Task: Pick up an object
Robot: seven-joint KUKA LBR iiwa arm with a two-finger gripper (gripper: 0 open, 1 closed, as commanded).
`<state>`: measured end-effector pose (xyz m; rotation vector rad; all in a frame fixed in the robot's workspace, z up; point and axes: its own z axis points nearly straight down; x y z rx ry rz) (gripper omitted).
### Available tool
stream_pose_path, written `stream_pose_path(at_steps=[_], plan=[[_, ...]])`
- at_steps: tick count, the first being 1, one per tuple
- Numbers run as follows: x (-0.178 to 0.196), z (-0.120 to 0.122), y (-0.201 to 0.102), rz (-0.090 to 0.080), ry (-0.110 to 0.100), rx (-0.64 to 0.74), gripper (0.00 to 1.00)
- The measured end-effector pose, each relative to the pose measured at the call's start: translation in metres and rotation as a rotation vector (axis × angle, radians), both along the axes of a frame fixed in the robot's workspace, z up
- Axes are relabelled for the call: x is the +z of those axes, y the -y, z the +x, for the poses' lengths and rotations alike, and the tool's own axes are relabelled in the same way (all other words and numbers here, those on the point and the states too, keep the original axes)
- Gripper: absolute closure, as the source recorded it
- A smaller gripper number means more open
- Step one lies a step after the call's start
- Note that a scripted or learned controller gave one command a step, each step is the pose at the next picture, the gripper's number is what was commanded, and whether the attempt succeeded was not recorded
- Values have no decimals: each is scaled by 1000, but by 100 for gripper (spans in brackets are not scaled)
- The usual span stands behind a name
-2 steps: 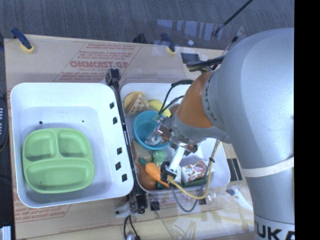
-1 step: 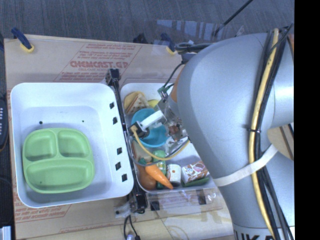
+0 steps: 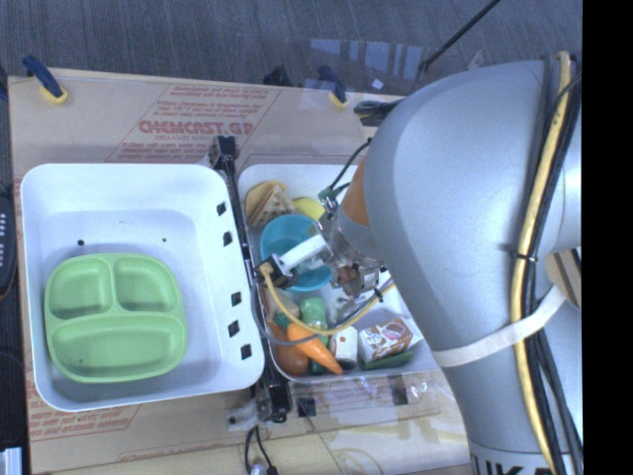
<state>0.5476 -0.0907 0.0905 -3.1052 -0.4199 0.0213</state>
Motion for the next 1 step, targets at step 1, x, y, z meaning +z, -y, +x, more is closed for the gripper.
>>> stream_pose_path(at_steps=[1], plan=[[0,69,11,0,1,59,0]])
